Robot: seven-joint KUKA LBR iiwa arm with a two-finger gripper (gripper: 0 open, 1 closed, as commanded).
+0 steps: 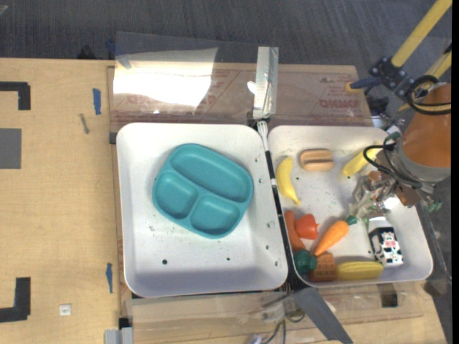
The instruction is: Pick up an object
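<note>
Dark carpeted floor (215,9) fills the top of the view, and below it lies a pale wooden surface (54,192) carrying two shallow white bins side by side. At the far left the surface bears black angled marks and a few strips of blue tape (96,100). A sheet of clear plastic (168,84) lies behind the bins, catching glare.

One left bin (136,264) holds a single thing: a teal divided plate (203,190) with three compartments, lying flat near the middle and tilted to the bin's edges.

One right bin (416,264) holds the toy food. Counted from its left wall: one banana (286,180) curving along the divider; one hot dog bun (316,159) near the back; one red pepper (306,226); one carrot (331,236) lying at a slant with its green top pointing up-right; one green piece (305,261) and one orange-brown block (325,267) touching each other at the front wall; one corn cob (359,269) lying flat just beside them; one second yellow piece (355,163) toward the back, partly under the arm's cables; and one small black-and-white carton (386,245) near the right wall.

One gripper (371,196) hangs low over the right bin, just up-right of the carrot's top and behind the carton. Its jaws blur into cables and glinting metal, so I cannot tell whether they are open or closed, nor whether anything sits between them. The arm's orange band (430,131) is cut off by the right edge. A yellow-handled clamp (419,34) crosses the top right corner.
</note>
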